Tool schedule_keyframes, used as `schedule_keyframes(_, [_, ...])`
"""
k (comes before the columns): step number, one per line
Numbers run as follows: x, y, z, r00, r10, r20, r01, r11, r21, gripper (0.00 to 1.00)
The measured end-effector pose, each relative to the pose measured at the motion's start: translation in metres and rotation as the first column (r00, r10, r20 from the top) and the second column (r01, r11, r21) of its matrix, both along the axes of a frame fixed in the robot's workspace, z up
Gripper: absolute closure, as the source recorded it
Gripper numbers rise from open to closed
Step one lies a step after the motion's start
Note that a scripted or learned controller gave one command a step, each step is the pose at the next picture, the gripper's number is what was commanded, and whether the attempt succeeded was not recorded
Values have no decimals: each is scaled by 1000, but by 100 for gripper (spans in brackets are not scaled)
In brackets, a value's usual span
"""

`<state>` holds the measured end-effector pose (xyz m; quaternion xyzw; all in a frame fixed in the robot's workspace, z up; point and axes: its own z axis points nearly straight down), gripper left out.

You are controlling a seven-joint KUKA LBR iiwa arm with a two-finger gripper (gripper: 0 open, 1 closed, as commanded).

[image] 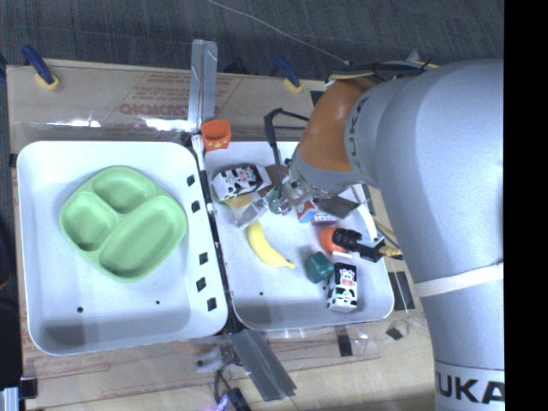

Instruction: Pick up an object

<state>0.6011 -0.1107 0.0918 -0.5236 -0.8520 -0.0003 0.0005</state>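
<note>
A: So where's the tool (282, 197) at?

B: Down in the right bin (257, 306), near its back, tucked under the grey arm (445, 169) with the orange band. Can't tell if it's open or closed, or if it's got anything, too cluttered there.

A: What's around it?

B: A cow-print carton (236, 181) just to its left. The banana (267, 247) lies in front of it on the bin floor, then a teal cup (318, 267) and a second cow-print carton (343, 286) near the front right corner.

A: Other bin?

B: The left bin (34, 229) has a green divided plate (124, 222).
</note>
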Motion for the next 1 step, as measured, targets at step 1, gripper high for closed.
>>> schedule_keyframes(1, [0, 1, 10, 1000, 8, -2, -8, 1000, -1, 100])
